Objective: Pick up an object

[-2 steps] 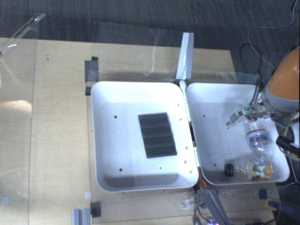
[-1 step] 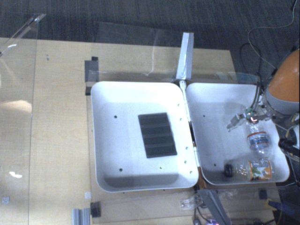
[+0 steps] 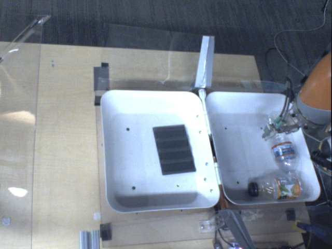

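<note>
Camera view puts the gripper [image 3: 276, 125] low over the upper right part of the right bin [image 3: 233, 139], under the arm's orange band [image 3: 316, 90]; it is a small tangle of metal and cable from here, and I cannot tell how wide it stands or whether anything sits in it. Just below it lies a clear plastic bottle [image 3: 283, 154] with a bluish label, close to the tool, though I can't say if they touch. Nearer the bin's front wall lies a second clear bottle [image 3: 275, 188], on its side, black cap to the left, orange label toward the right.

Either bottle looks empty, so I'd judge it light, thin-walled and slick: it will likely dent under a hard squeeze and roll or squirt away under an off-centre one. The labelled middle of the body, taken across its width, seems the safest hold; the cap end is stiffer but narrow.

Further out, the left bin [image 3: 119, 154] holds a flat dark ribbed pad [image 3: 174, 149], rectangular and matte, lying slightly askew. Both bins are smooth white plastic with rounded corners, on a pale wood-grain bench [image 3: 62, 139].
</note>
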You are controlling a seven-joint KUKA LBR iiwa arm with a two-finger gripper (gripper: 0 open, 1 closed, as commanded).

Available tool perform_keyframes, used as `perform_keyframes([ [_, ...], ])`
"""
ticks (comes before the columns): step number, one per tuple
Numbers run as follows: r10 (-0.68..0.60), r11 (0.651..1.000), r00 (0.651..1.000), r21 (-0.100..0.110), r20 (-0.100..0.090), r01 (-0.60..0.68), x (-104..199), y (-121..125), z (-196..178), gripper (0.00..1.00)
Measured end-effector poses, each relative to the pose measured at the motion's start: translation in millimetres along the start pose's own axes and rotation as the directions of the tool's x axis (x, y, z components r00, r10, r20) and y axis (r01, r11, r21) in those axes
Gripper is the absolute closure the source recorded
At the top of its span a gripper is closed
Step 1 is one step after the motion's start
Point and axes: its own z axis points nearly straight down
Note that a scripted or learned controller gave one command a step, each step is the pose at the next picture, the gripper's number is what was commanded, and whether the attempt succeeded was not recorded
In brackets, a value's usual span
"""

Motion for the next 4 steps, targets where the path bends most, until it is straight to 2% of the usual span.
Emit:
perform_keyframes([
  [1, 0.153, 0.988, 0.988, 0.012, 0.003, -0.153, 23, 100, -66, 1.00],
  [2, 0.153, 0.988, 0.988, 0.014, 0.003, -0.153, 18, 108, -77, 1.00],
  [3, 0.153, 0.988, 0.988, 0.014, 0.003, -0.153, 18, 108, -77, 0.00],
  [4, 0.206, 0.978, 0.979, 0.017, -0.003, -0.206, 7, 38, 16, 0.00],
])
